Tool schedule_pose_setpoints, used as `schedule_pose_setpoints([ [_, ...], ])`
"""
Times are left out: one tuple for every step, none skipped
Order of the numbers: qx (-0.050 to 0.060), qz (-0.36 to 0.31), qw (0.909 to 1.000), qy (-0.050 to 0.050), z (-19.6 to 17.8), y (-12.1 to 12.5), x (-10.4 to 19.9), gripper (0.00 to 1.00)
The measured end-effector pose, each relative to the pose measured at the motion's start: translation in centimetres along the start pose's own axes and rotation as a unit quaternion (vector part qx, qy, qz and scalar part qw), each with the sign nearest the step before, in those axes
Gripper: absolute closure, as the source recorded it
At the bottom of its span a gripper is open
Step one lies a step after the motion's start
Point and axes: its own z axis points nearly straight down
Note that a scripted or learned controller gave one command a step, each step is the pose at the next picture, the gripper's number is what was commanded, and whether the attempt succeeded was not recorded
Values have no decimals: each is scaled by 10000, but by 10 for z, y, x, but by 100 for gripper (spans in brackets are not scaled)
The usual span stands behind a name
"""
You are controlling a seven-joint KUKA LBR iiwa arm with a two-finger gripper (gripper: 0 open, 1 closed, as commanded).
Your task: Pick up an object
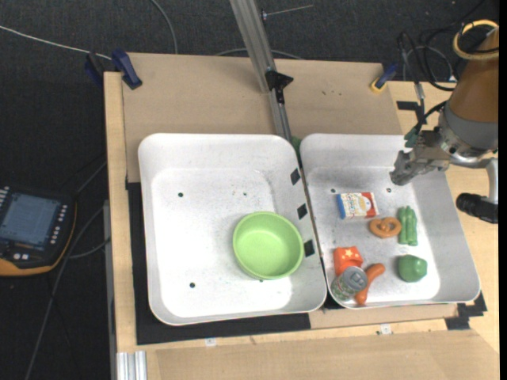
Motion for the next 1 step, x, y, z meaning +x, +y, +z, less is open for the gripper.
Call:
schedule_pose_setpoints([
  [9,0,10000,2,-40,1,0,100],
])
